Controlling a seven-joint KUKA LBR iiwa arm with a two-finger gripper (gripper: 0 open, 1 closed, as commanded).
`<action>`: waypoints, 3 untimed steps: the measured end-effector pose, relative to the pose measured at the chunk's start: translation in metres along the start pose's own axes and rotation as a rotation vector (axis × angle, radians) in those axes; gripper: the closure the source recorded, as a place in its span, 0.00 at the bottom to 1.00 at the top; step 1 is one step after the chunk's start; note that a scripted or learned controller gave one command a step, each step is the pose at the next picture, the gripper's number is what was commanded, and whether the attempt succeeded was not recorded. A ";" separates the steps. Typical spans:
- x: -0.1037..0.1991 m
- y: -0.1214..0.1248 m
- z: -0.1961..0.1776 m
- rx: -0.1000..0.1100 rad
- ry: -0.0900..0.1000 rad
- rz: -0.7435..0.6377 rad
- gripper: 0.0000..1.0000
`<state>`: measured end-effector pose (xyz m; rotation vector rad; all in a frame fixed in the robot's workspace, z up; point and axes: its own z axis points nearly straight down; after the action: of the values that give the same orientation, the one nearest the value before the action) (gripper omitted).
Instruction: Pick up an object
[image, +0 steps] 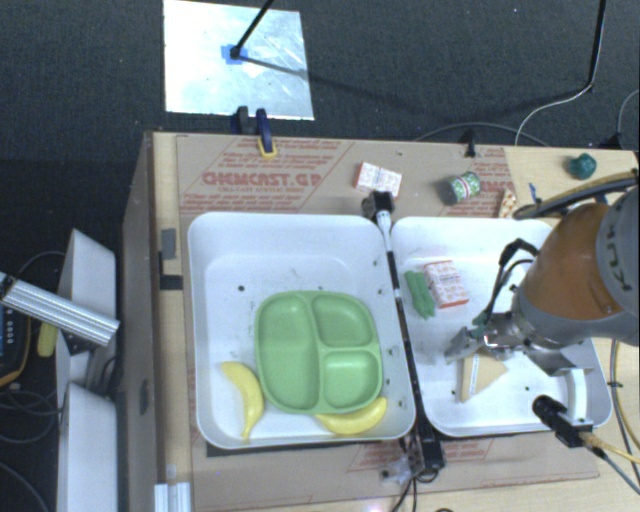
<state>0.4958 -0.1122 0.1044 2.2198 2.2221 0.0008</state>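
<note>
Looking down at the desk (300, 180), the arm (585, 270) is reaching in from the right and has the tool (478, 343) low inside the right bin (600, 405), roughly mid-floor. I honestly can't tell how it's set, since the wrist and the metal bits blur together from this angle.

The closest candidate is a pale wooden stick-like piece (466, 378) lying on the bin floor just below the tool, toward the near rim. Its long axis runs more or less from the near rim to the far one, slightly tilted. Whether the tool is touching it or just above it, I can't say. There seems to be a tan flat scrap beside it too, but it's too blurry to name.

Other options in the same bin: an orange and white packet (443, 283) and a green bar (418, 294) right beside it, both up and left of the tool, close to the divider wall between the bins. That wall would crowd a grab on the green one.

The left bin (215, 300) holds a green divided plate (320, 352) with two bananas, one (243, 397) at its left and one (356, 418) tucked at its lower edge. They're well away, across the divider.

My guess: the stick is the target, and there's open floor around it except the near rim.
</note>
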 end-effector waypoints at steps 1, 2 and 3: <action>-0.037 0.082 -0.097 -0.005 -0.002 -0.003 0.00; -0.027 0.017 -0.042 0.002 0.000 0.000 0.00; 0.004 0.008 0.014 0.002 0.001 -0.002 0.00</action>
<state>0.5041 -0.1080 0.0908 2.2192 2.2251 -0.0002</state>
